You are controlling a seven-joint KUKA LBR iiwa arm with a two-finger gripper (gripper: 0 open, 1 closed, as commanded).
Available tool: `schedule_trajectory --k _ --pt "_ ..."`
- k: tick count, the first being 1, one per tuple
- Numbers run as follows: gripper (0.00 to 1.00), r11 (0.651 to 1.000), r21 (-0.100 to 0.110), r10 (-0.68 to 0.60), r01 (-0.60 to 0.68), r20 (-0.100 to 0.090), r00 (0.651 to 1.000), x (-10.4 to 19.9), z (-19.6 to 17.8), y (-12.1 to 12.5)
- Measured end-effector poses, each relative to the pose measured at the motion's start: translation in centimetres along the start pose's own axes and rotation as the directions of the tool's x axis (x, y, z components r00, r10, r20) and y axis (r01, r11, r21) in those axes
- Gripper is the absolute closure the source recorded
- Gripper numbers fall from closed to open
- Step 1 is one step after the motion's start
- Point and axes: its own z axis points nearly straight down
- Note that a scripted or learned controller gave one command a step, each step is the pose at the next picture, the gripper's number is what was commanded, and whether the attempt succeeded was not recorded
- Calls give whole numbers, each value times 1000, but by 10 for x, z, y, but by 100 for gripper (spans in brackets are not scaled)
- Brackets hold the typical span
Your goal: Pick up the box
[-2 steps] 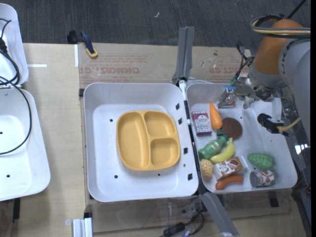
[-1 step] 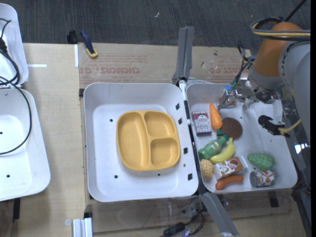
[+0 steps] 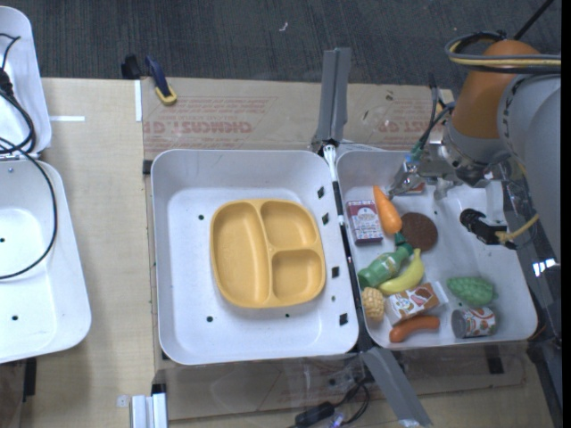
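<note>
- The red box lies flat on the floor of the right bin, near that bin's left wall and toward its far end, just beside the divider between the two bins.
- The gripper hangs over the far part of the same bin, close to the back rim, at the end of the grey arm that reaches in from the right.
- Whether the gripper is parted or closed cannot be told from this angle; nothing is seen caught in it.
- The relation that matters: the box sits toward the near side and to the left of the gripper as the camera sees it, near but clearly apart, with bare bin floor between them.
- The box's long axis runs roughly from the far rim toward the near rim, almost parallel to the divider, so its short sides face left and right.
- A grasp across the short width would likely suit best, which, as a judgement, calls for the jaws to straddle the box from left and right.
- The carrot lies just to the right of the box, touching or almost touching its right edge, which crowds the space on that side.
- The brown cookie rests a little farther right, and the green bottle and banana lie nearer the camera, below the box.
- The left bin holds a yellow divided plate, well apart from the action.
</note>
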Motion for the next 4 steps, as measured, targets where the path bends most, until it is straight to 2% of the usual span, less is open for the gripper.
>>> schedule_trajectory --k 1,2,3,4 --pt "0 996 0 88 -88 -1 996 -53 0 -22" --pt "0 998 -2 -69 69 2 998 -47 0 1" --pt "0 998 -1 -59 59 1 998 -53 -97 1" --pt "0 999 7 -45 45 -12 999 -60 3 2"
